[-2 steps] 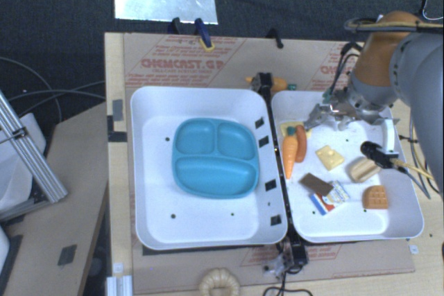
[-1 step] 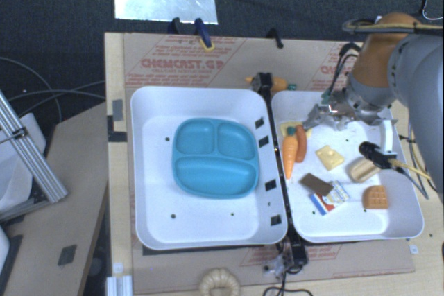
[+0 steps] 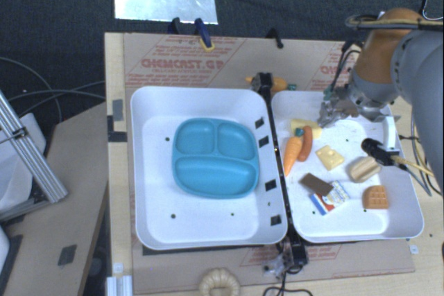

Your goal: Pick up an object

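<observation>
Right bin [image 3: 409,218] on desk holds the toy food. Pincer [image 3: 331,111] hangs over its back-left corner; can't tell if open or holding anything. Carrot [image 3: 293,154] lies near left wall: prob. light, stiff, smooth plastic; grip across thick mid-section.

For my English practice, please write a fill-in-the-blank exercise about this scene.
1. The blue divided plate lies in the ___ bin.
2. The carrot is ___ in colour.
3. The waffle lies in the same bin as the ___ of cheese.

Missing words: left; orange; wedge
</observation>
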### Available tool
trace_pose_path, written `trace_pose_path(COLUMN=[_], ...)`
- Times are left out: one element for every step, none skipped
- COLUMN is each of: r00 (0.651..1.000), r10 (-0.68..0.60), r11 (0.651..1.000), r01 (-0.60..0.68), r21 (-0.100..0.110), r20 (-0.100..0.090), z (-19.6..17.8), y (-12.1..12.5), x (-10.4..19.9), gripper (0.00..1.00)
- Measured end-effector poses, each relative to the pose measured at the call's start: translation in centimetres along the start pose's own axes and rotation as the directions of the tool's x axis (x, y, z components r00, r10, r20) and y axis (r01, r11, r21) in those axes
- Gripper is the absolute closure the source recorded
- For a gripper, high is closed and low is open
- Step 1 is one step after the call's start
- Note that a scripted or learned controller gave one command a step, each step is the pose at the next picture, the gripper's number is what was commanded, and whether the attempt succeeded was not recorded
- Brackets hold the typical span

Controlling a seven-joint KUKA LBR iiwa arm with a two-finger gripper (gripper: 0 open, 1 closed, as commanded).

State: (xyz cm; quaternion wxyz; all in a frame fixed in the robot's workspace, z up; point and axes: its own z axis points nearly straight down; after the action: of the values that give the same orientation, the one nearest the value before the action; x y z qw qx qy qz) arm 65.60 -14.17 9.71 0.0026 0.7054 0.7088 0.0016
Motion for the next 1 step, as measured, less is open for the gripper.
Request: trace_pose_path(r00=[1.000], r10=[0.002], r11=[1.000], r01=[-0.002], r21=[-0.002], r20=[0.000], z=[-6.51], y=[0.08], x=[-0.20], gripper=[1.00])
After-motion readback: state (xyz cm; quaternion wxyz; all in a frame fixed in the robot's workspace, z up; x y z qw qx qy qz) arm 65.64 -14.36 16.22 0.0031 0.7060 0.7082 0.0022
